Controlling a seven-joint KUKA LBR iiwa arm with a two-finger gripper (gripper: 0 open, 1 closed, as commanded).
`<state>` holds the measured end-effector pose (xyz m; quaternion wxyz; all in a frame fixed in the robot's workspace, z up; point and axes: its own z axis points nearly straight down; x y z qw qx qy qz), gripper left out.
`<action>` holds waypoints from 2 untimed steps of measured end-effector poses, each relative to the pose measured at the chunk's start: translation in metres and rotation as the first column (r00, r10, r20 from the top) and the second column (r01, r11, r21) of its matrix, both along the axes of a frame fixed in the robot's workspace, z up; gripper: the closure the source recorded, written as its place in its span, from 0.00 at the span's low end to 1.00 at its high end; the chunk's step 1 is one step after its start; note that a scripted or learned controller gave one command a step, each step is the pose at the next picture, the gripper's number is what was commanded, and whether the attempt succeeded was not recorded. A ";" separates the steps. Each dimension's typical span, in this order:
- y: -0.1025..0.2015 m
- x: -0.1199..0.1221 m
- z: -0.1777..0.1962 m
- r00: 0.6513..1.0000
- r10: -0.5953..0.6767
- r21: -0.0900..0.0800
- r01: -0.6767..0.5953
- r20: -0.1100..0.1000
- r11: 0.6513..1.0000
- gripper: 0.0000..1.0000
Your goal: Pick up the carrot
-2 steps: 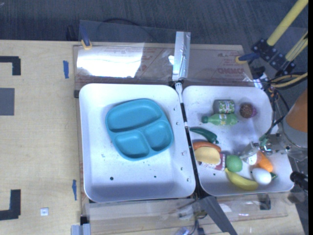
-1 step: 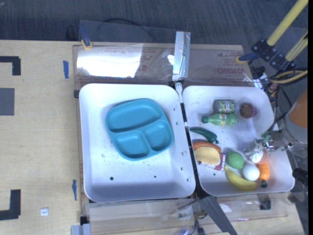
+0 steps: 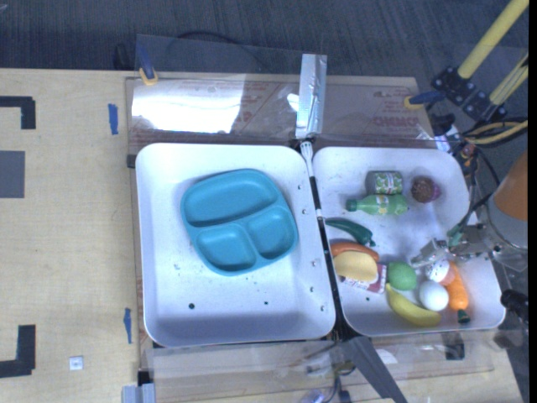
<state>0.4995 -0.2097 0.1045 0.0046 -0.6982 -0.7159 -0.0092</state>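
Note:
The carrot [image 3: 458, 293] is orange with a green stub at its lower end. It lies near the right wall of the right bin [image 3: 352, 162], beside a white egg [image 3: 433, 295]. My gripper [image 3: 438, 258] reaches in from the right and hangs low over the bin, just up and left of the carrot's top end, above the egg. Nothing can be seen held in it. The arm's orange band [image 3: 512, 198] is at the right edge of the view.
The right bin also holds a banana [image 3: 409, 306], a green lime [image 3: 402, 276], a yellow-orange toy food [image 3: 356, 264], a green pepper [image 3: 351, 228], a green bottle [image 3: 378, 206], a can [image 3: 385, 181] and a dark red fruit [image 3: 424, 190]. The left bin [image 3: 159, 250] holds a blue divided plate [image 3: 239, 219].

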 end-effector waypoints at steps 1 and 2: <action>-0.004 -0.014 -0.015 0.971 0.239 -0.008 -0.239 0.003 0.971 0.00; -0.007 -0.011 -0.003 0.972 0.236 -0.020 -0.236 0.013 0.972 1.00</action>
